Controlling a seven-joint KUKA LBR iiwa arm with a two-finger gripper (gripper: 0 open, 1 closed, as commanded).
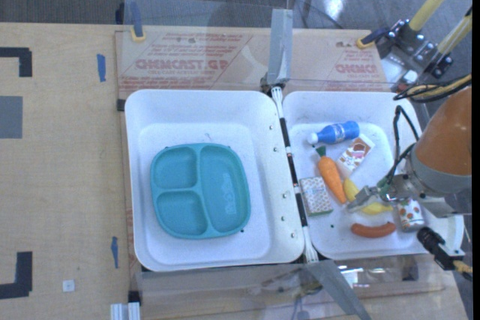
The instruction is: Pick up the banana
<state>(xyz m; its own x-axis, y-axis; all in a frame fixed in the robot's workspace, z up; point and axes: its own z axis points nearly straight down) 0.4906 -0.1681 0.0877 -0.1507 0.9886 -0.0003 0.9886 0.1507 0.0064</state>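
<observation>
Fingers (pixel 365 198) of the gripper sit low in the right bin (pixel 375 112), lower right of frame, tips spread apart and pointing left; nothing visibly clamped between them. Grey arm with orange band (pixel 450 135) comes in from the right edge.

Banana (pixel 351 189): yellow, small, mostly hidden. One short yellow end shows just right of the carrot (pixel 331 179), touching or nearly touching it, and a second yellow bit (pixel 377 208) shows just under the fingers. Can't tell whether these are one piece or two. Fingers are right over or against it, contact unclear.

Neighbours are crowded: red sausage (pixel 373 230) just below the fingers, a small can (pixel 409 214) under the wrist, snack packet (pixel 316 195) left of the carrot, red-and-white carton (pixel 355 154) above, blue bottle (pixel 336 133) near the upper part of the bin. Left bin (pixel 142 112) holds a teal divided plate (pixel 199 190), well apart from the action.

Step judged: closing on the banana, grasp not confirmed. To do it well: centre the tips across the banana's narrow width, not along its curve, keep clear of the carrot and the sausage so neither gets pinched in, go down fully before closing, then lift straight up. Risk: smooth curved plastic may slip out sideways.
</observation>
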